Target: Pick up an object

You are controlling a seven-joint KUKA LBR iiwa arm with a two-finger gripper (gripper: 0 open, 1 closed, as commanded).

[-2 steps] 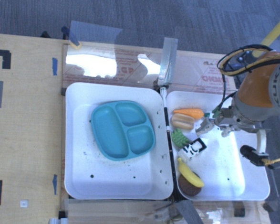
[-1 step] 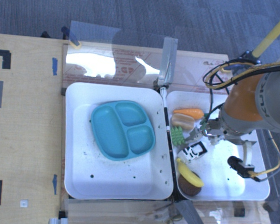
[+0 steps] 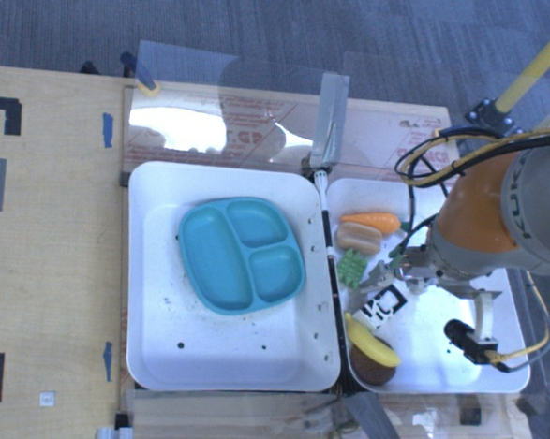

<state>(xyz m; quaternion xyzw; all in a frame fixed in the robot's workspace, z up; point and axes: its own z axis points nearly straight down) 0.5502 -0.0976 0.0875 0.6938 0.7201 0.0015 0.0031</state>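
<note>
Over the right bin [image 3: 505, 357], the gripper [image 3: 390, 286] hangs low beside the toy food: carrot [image 3: 371, 220], bread roll [image 3: 358, 236], green piece [image 3: 352, 266], banana [image 3: 372, 341]. Jaw state: cannot tell. Judgement: centre on one item, well off the bin wall, before closing.

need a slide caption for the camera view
KUKA arm reaches over the right bin of toy food, carrot and banana among it; a blue tray lies in the left bin.

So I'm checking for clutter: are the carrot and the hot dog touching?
Touching. The camera view shows the carrot lying directly against the hot dog, with no gap between.
</note>
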